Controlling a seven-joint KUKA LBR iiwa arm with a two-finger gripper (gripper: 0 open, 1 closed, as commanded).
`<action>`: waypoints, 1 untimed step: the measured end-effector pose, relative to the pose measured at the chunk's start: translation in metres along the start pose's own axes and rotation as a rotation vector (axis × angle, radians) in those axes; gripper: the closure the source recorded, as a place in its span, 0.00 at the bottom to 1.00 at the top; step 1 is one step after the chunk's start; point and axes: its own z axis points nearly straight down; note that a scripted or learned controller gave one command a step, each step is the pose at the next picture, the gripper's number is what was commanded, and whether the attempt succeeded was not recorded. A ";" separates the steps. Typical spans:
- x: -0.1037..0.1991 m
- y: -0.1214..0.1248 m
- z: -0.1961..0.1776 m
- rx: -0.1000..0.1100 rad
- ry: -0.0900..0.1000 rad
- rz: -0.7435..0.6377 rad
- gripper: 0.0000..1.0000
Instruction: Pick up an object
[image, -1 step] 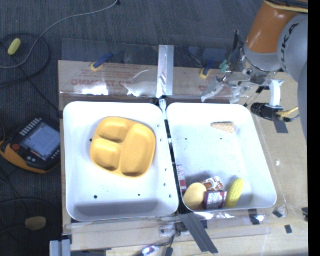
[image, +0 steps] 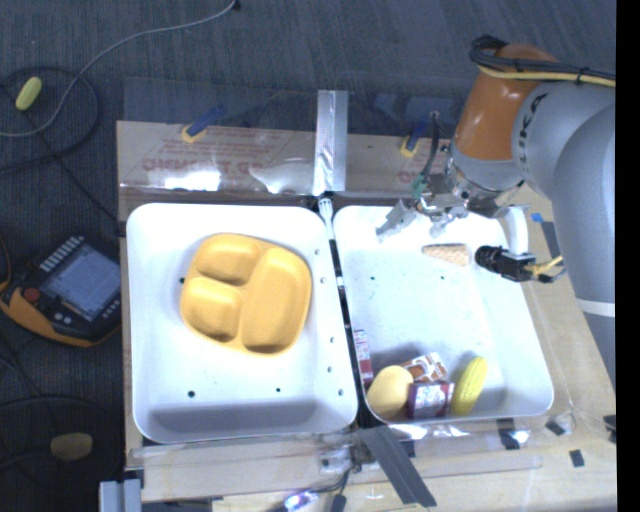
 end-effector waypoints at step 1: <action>-0.069 -0.008 0.047 -0.008 0.002 0.099 0.00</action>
